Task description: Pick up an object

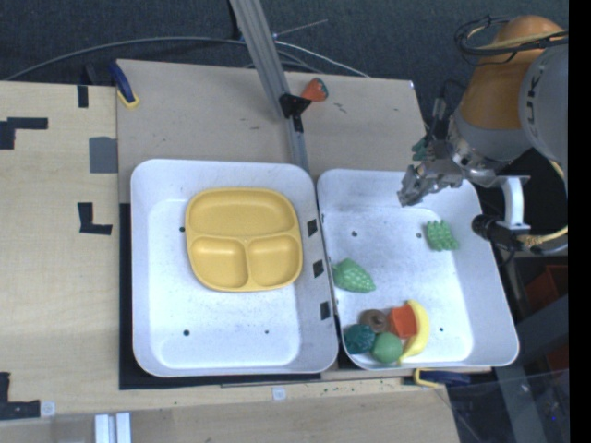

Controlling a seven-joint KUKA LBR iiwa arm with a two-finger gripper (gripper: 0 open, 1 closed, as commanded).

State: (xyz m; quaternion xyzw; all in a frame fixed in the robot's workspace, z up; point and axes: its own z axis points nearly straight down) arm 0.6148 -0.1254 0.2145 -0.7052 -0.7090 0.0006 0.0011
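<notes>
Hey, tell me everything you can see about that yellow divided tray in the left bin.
The yellow plastic-looking divided tray is a rounded rectangle with three compartments: one wide section along the far side, two smaller ones nearer the camera. It lies flat, right side up, slightly rotated, on the floor of the left white bin, in its far half.

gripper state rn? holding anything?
Gripper: over the back of the right bin, nothing seen between its fingers; open or closed cannot be told. Nearest item, the small green toy, lies apart from it.
</notes>
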